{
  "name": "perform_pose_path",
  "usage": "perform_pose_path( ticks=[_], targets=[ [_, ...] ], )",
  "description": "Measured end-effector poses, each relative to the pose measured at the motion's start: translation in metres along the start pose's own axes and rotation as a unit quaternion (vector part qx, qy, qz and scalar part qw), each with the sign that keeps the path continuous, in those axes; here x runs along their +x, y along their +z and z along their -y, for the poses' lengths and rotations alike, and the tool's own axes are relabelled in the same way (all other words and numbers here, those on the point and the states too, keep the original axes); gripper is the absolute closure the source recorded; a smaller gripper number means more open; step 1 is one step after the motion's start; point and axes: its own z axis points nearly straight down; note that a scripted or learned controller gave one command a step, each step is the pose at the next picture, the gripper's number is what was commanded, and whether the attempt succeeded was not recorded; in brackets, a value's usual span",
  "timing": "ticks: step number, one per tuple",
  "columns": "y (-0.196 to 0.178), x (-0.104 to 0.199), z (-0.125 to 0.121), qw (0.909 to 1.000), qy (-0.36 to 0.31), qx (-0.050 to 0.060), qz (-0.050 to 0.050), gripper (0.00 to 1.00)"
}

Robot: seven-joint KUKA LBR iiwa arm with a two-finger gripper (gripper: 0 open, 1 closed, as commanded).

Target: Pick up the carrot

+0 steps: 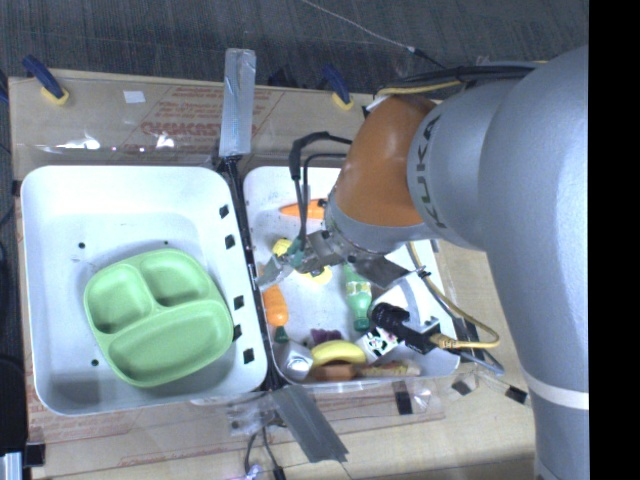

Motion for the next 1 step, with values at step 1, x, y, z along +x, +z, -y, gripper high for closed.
perform_pose_path(
  ticks=[1],
  targets=[
    [0.0007, 0.0114, 0.0228, 0.9983, 0.058, 0.002, -0.001, 0.00]
  ],
)
